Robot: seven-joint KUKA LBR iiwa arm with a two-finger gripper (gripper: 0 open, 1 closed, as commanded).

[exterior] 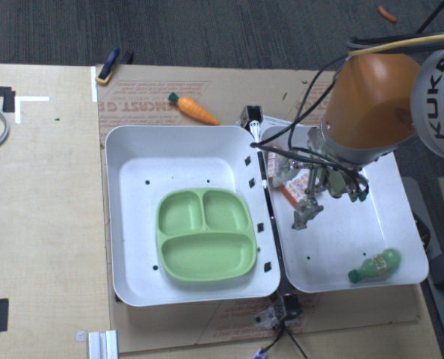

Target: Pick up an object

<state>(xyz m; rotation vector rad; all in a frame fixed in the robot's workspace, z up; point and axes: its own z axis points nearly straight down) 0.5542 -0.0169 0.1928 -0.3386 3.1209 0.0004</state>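
Note:
My gripper point(321, 197) hangs low over the right bin point(356, 230), near its upper left part, under the arm's orange band. A small red and white packet point(293, 188) lies just left of the gripper, partly hidden by it and by the cables; whether they touch I cannot tell. A green bottle point(375, 266) lies on its side in the right bin's front right corner, well apart from the gripper. The left bin point(132, 200) holds a green divided plate point(205, 234).
An orange toy carrot point(194, 108) lies on the cardboard behind the left bin. A blue and yellow tool point(108, 65) sits at the bench's back edge. Black clips point(252, 118) join the bins along their shared wall. Cables dangle around the wrist.

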